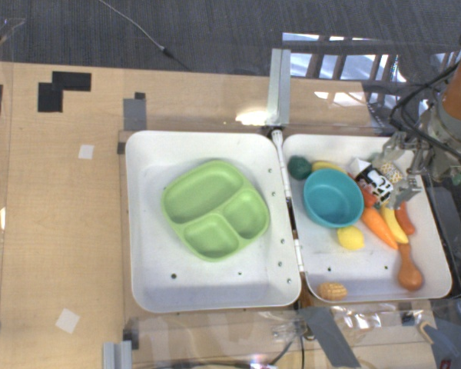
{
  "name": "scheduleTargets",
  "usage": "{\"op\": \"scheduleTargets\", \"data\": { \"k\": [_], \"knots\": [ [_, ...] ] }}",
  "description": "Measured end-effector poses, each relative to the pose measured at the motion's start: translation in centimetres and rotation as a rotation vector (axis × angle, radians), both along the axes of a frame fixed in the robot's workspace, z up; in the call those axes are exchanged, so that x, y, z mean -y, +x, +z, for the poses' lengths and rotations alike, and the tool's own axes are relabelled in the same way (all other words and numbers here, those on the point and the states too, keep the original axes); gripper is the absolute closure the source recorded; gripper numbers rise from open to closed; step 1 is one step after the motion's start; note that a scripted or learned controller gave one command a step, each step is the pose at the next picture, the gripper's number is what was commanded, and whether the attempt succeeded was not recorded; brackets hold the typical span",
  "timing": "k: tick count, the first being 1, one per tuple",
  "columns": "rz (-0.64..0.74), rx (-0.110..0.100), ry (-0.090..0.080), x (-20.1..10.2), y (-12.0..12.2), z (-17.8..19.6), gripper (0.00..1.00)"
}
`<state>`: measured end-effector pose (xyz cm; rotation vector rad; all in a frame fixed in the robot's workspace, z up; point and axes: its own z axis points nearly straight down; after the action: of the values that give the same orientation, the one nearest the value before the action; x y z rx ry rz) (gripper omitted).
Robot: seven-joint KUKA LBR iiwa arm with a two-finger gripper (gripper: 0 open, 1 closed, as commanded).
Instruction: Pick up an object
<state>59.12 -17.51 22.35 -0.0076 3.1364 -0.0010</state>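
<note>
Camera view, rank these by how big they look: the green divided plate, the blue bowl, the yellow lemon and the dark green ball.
Largest to smallest as they look:
1. green divided plate
2. blue bowl
3. yellow lemon and dark green ball, which look about alike, so I won't rank one over the other.

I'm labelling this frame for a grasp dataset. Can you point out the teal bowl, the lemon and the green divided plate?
teal bowl (334, 198), camera view, on its inner floor.
lemon (351, 238), camera view, on the middle of its yellow skin.
green divided plate (206, 192), camera view, on the floor of its largest compartment.
</note>
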Motion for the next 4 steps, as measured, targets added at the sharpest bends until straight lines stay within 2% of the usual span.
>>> {"op": "scheduleTargets", "data": {
  "k": [1,2,3,4],
  "knots": [
    [0.182,0.004,-0.002,0.5,-1.9,-12.7,0.00],
    [0.192,0.019,-0.002,0.0,-1.3,-11.2,1.00],
    [0.151,0.012,-0.002,-4.5,1.1,1.0,1.00],
    [0.202,0.005,-0.001,1.8,-5.6,-12.0,1.00]
  ]
}}
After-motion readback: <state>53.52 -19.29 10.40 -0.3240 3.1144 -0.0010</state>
